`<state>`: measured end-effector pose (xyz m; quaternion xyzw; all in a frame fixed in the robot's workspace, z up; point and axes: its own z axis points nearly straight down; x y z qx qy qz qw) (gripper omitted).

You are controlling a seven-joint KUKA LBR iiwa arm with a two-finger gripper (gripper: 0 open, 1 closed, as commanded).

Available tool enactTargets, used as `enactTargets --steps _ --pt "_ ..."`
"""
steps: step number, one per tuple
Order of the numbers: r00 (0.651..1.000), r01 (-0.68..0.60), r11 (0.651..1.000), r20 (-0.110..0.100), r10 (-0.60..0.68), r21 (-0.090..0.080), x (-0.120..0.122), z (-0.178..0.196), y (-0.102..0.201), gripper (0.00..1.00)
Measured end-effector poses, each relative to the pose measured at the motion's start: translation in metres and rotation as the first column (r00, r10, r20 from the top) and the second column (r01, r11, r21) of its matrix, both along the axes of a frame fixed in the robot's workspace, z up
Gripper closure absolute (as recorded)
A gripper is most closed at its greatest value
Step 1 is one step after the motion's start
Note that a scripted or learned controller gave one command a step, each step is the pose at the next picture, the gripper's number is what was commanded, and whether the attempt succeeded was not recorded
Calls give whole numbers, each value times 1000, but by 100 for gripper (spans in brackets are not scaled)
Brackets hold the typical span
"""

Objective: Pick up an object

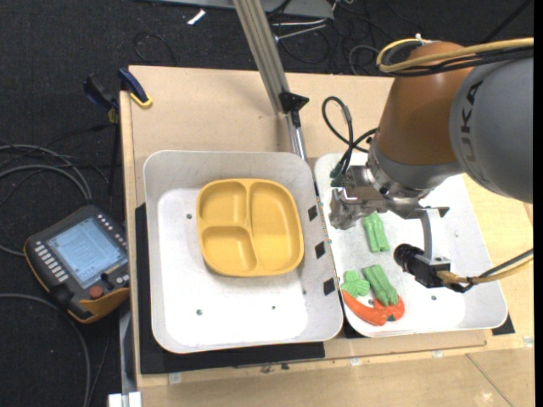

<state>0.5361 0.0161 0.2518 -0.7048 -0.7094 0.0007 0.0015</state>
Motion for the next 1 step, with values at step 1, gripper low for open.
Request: enactTargets --steps 1 --pt "1000 -2 1000 0 2 1 -15 -14 60 100"
